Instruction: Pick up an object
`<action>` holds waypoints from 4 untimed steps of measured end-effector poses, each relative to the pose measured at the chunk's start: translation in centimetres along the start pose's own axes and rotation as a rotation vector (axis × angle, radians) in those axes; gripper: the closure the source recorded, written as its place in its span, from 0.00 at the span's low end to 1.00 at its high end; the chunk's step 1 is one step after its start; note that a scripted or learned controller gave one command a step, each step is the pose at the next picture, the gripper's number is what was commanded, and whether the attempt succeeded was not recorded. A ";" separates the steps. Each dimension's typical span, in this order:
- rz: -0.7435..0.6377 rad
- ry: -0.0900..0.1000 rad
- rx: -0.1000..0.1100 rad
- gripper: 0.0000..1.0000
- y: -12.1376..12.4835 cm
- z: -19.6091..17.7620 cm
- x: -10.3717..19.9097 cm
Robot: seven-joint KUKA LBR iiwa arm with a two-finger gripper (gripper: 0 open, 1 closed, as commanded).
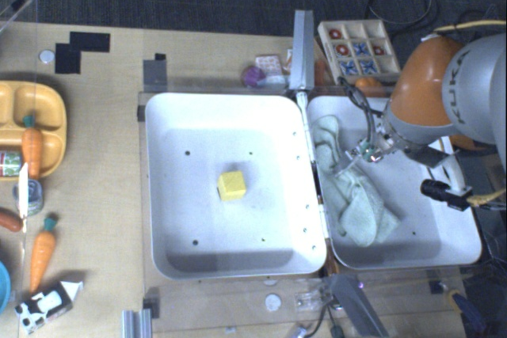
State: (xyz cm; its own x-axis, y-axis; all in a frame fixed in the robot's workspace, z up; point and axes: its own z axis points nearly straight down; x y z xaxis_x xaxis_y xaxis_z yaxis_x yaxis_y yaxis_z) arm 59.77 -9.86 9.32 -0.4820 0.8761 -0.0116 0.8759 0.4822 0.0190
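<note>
A pale crumpled cloth (356,206) is seen lying along the left side of the right bin (444,245), stretching from near the bin's upper left corner down toward its middle. The hand (354,158) is positioned low over the cloth's upper part, just beside or touching it; contact cannot be told. A small yellow block (232,185) is seen alone in the left bin (174,170), well apart from the hand.

arm (475,83): grey casing | orange band | black cables | "KUKA" lettering
</note>
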 end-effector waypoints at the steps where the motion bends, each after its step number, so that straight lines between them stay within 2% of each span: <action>1: 0.066 -0.002 0.001 0.00 -5.6 -0.1 0.7; 2: 0.063 -0.004 -0.008 1.00 -5.1 -1.4 0.7; 3: -0.252 0.002 0.007 1.00 -0.9 -12.1 -4.4; 4: -0.171 -0.001 0.008 1.00 -5.9 -19.4 -9.0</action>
